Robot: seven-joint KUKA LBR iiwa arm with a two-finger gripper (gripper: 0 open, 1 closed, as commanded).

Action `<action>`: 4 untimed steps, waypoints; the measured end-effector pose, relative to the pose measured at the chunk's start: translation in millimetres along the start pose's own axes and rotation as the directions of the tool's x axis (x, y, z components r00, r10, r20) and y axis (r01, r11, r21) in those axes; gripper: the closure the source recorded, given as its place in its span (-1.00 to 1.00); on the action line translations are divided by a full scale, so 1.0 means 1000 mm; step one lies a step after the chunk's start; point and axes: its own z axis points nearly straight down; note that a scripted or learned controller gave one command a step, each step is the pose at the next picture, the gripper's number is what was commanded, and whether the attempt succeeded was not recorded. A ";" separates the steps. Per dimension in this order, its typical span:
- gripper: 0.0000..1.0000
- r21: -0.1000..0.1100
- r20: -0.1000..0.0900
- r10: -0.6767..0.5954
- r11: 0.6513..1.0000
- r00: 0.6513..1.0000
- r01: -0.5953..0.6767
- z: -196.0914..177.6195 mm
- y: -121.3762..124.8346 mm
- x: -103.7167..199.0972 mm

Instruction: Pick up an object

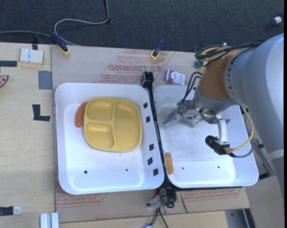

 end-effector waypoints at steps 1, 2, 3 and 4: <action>1.00 -0.003 0.002 0.000 1.000 1.000 0.000 -0.010 0.001 -0.001; 1.00 -0.002 0.001 -0.001 1.000 1.000 0.001 -0.019 0.001 0.000; -1.00 -0.002 0.001 -0.001 1.000 1.000 0.001 -0.019 0.000 0.000; 1.00 -0.001 0.000 -0.003 1.000 1.000 0.003 -0.028 0.001 0.001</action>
